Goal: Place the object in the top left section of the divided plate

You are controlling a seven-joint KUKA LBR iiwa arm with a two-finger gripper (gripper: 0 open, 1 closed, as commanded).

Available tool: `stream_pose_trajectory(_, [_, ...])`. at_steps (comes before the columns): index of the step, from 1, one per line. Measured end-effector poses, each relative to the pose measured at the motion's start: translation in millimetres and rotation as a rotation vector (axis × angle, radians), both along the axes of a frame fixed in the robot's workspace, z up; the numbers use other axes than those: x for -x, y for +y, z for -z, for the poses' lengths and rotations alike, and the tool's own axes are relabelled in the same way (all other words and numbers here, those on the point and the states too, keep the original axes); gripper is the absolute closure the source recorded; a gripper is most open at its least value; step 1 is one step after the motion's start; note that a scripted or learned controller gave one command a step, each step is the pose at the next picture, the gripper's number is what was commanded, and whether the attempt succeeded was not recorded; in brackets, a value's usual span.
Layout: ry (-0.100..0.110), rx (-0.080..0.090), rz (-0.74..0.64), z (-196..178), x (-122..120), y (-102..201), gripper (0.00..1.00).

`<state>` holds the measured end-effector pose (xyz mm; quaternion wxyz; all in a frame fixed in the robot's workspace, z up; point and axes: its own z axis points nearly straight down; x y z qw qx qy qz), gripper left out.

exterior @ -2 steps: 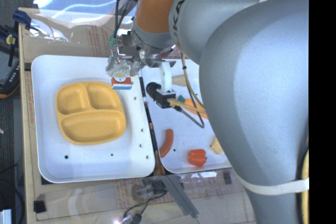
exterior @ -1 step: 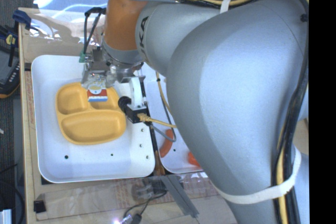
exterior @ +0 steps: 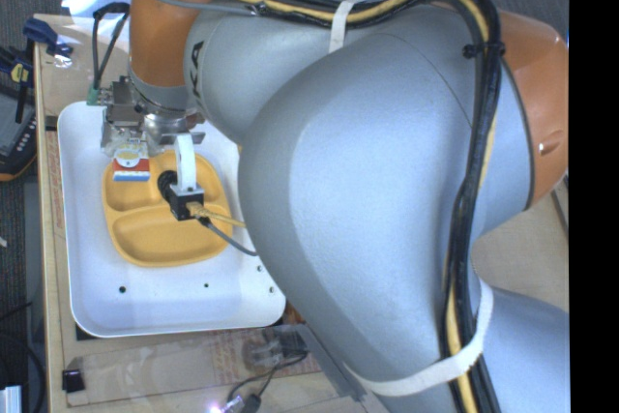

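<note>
Reaching in from the right and looming across most of the view, grey arm (exterior: 387, 179) with orange band (exterior: 169, 14) above the wrist. Hanging over the upper left part of the yellow divided plate (exterior: 164, 242), gripper (exterior: 131, 145), with fingers too hidden to tell whether open or closed. Lying just under the gripper, in the plate's top left section, a small object (exterior: 132, 171) with white, red and blue bands; contact with the gripper not clear. Sitting in the shallow white bin (exterior: 164, 309), the plate. Trailing along the arm, black and yellow cables (exterior: 290, 0).
</note>
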<state>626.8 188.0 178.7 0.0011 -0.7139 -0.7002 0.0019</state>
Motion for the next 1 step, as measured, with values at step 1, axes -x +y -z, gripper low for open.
stream_pose_trajectory(1, [0.000, 0.000, 0.000, -0.3, -0.1, 0.1, 0.00])
